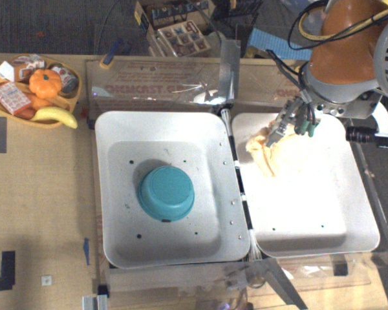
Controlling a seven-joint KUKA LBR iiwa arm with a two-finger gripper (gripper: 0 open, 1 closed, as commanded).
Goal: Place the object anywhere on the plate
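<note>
Two white bins sit side by side on the worktop. The left bin has a teal plate, which looks like an upturned dish, lying a little below its centre, well apart from all four walls. The right bin holds the object, a limp pale-yellow piece, soft and crumpled, in its upper-left part near the wall shared with the left bin. Its lower end lies on the bin floor and its upper end rises toward the jaws.

The arm comes in from the upper right, its orange band above the grey wrist. The gripper hangs over the upper-left part of the right bin, pointing down and to the left. Its jaws stand narrow and meet the top edge of the yellow object; whether the object is truly pinched between them or only touched I cannot tell, since the fingers are small and partly blurred.

At the upper-left corner of the worktop lies a shallow basket with a small orange pumpkin, a banana at its lower rim, and some small boxes. A clear plastic sheet stands behind the left bin.
</note>
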